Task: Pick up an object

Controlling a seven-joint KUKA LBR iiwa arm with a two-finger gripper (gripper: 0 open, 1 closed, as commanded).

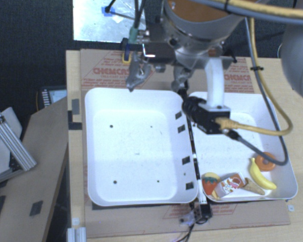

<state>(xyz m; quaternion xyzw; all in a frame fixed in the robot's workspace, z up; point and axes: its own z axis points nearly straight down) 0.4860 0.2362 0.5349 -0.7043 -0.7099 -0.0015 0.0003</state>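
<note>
Two shallow white bins sit side by side on a cardboard sheet (111, 67) printed with red lettering. The left bin (134, 145) touches the right bin (280, 188) along a shared edge. An aluminium frame rail (10, 140) stands well apart at far left.

Left bin (131, 145) smooth white plastic; bench (103, 67) matt printed cardboard.

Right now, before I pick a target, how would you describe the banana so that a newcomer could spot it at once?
Look in the right white bin, at its near right corner, where a small cluster of objects lies. The banana is the curved yellow piece on the right of that cluster, just below an orange round object. It alone is plain yellow and crescent-shaped; the snack packet beside it is printed red and white.
</note>
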